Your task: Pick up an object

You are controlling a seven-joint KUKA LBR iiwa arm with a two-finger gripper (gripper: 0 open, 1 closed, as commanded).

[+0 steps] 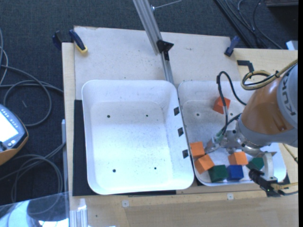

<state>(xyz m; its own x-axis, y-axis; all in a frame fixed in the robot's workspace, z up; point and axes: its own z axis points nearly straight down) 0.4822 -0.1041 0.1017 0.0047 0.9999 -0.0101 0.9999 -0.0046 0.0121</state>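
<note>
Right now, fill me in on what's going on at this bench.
A grey and orange robot arm reaches in from the right over the right bin, where its gripper is down among small blocks. Orange blocks lie close by, with a green block and a blue block along the near wall. Another orange block sits apart farther back. I can't tell whether anything is grasped. The left bin sits alongside.
</note>
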